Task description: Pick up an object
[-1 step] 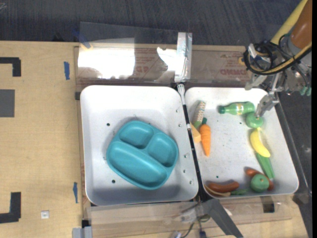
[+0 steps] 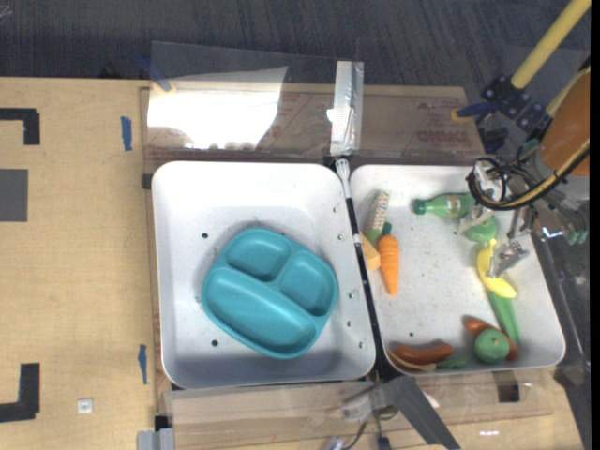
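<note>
The right bin [image 2: 427, 293] holds several toy foods. An orange carrot [image 2: 388, 262] lies by its left wall, with a brush [image 2: 376, 216] just above it. A green bottle [image 2: 441, 205] lies on its side near the back. A yellow banana-like piece [image 2: 494, 279] and a pale green piece [image 2: 481, 232] sit at the right. My gripper [image 2: 509, 254] hangs low over the right side of this bin, right beside the yellow piece; whether it touches it is unclear. Nothing shows in its grasp.
A teal divided plate [image 2: 271, 291] lies in the left bin [image 2: 178, 251]. At the right bin's front are a brown sausage [image 2: 421, 352], a round green fruit [image 2: 491, 346] and a long green piece [image 2: 509, 319]. Black cables [image 2: 497, 184] loop above the gripper.
</note>
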Robot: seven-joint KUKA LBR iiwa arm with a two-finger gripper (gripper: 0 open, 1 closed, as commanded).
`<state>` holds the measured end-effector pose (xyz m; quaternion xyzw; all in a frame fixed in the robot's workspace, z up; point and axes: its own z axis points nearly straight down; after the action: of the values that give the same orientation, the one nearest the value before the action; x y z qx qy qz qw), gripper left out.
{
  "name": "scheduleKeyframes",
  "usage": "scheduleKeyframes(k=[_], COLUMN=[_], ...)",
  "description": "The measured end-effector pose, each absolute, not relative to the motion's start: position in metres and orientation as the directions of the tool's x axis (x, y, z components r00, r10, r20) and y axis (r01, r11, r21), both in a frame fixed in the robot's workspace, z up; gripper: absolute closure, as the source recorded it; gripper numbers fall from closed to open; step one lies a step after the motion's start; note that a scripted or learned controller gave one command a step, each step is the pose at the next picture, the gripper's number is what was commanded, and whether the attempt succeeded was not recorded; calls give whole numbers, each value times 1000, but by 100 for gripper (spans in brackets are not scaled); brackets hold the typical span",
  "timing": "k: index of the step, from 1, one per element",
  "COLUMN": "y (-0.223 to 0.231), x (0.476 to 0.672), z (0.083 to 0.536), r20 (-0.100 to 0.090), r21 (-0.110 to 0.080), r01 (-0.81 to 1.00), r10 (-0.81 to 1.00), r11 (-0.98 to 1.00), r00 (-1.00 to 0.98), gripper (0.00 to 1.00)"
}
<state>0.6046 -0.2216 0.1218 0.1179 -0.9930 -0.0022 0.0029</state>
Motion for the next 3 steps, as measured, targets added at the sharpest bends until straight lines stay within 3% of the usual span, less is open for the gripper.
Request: scheduleKeyframes(k=[1,2,3], y=[-210,-209,-204], x=[581,585,632], z=[88,100,213], r20=[-8,-19,-10], r21=[-2,-5,-4], r01=[-127,-130,-210], r10=[-127,-130,-210], r11=[992,992,978], r00=[-992,-991,-978], gripper=[0,100,100])
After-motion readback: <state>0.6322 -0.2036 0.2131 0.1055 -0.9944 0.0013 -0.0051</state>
